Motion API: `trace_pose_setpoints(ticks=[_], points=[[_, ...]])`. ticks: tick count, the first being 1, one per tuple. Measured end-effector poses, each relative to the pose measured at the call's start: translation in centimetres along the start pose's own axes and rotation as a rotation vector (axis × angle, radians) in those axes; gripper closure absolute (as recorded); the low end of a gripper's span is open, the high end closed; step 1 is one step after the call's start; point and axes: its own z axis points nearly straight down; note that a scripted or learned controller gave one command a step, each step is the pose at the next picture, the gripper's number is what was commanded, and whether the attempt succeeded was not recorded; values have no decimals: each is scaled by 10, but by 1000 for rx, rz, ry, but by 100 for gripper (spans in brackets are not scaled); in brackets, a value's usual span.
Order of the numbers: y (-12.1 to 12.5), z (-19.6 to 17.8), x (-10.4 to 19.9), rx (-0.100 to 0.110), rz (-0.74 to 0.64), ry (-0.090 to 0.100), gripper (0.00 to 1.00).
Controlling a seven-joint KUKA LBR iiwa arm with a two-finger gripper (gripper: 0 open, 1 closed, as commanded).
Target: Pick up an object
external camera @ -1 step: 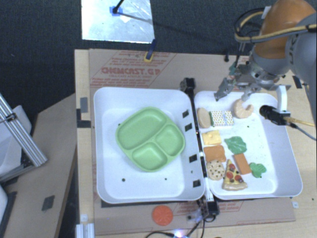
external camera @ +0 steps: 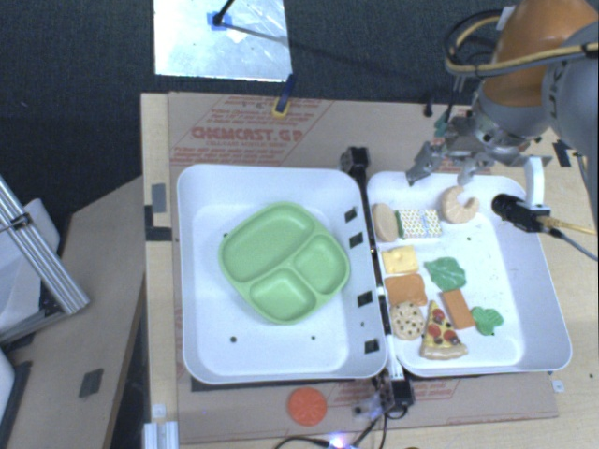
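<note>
The right bin (external camera: 533, 279) holds several toy foods: a tan croissant (external camera: 459, 204), a bread roll (external camera: 385, 221), a patterned block (external camera: 417, 223), a yellow cheese square (external camera: 401, 258), a green lettuce leaf (external camera: 445, 272), toast (external camera: 405, 289), a cookie (external camera: 407, 320), a pizza slice (external camera: 442, 333), an orange block (external camera: 457, 308) and a green floret (external camera: 487, 320). My gripper (external camera: 442, 166) hangs over the bin's far edge, just beyond the croissant. It is open, with nothing between its fingers.
The left bin (external camera: 201, 251) carries a green divided plate (external camera: 284, 262). A black and white fixture (external camera: 519, 209) juts over the right bin's far right side. An orange disc (external camera: 307, 404) lies on the bench in front. A black divider (external camera: 370, 251) separates the bins.
</note>
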Motion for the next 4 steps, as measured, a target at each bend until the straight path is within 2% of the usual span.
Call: trace_pose_setpoints(ticks=[2, 3, 4], points=[[-5, 121, -9, 4, 3, 0, 0], [0, 132, -12, -12, 4, -6, 0], [4, 118, -8, -25, 1, -1, 100]])
